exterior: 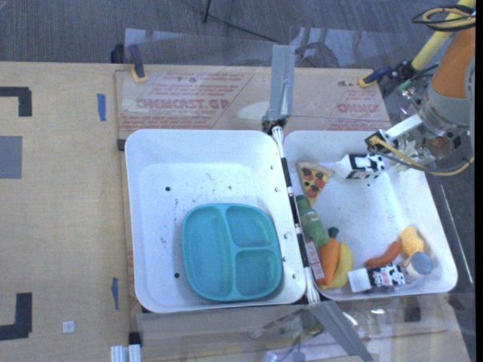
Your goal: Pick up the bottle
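Honestly, I cannot tell whether my fingers [377,151] are open or closed from up here; they hang at the right bin's [445,274] far edge, just beside a small carton [356,166]. The bottle [310,221] lies flat against the bin's left wall, near the carrot [330,257]. Risk: that wall blocks one side, so I nudge the bottle instead of gripping it.

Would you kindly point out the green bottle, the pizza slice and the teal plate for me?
green bottle [310,222]: camera view, on its label.
pizza slice [313,179]: camera view, on its topping.
teal plate [205,241]: camera view, in its large left compartment.
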`<state>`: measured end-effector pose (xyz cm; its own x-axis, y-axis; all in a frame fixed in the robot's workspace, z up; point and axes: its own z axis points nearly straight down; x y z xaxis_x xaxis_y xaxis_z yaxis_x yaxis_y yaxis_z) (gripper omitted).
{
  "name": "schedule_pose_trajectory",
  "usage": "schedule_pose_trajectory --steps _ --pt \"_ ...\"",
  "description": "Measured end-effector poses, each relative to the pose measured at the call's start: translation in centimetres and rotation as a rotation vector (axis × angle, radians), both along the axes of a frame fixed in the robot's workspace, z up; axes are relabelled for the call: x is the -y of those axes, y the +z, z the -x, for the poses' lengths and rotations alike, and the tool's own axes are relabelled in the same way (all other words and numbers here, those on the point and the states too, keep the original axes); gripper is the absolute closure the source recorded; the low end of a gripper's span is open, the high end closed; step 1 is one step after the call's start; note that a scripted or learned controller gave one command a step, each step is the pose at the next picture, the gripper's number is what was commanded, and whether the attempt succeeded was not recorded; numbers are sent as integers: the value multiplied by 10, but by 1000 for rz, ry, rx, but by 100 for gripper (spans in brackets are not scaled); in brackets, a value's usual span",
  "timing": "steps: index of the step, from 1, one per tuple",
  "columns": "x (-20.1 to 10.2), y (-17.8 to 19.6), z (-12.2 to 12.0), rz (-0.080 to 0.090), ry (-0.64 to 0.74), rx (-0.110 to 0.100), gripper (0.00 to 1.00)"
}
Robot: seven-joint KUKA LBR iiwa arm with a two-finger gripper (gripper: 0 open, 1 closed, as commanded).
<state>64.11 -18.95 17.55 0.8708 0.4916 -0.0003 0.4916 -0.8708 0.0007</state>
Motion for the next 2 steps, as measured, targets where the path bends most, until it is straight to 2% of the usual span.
schedule_pose_trajectory --steps 1,2 --pt "30 -83 58 -9 -308 -3 100" --pt "32 78 15 -1 -272 -1 100"
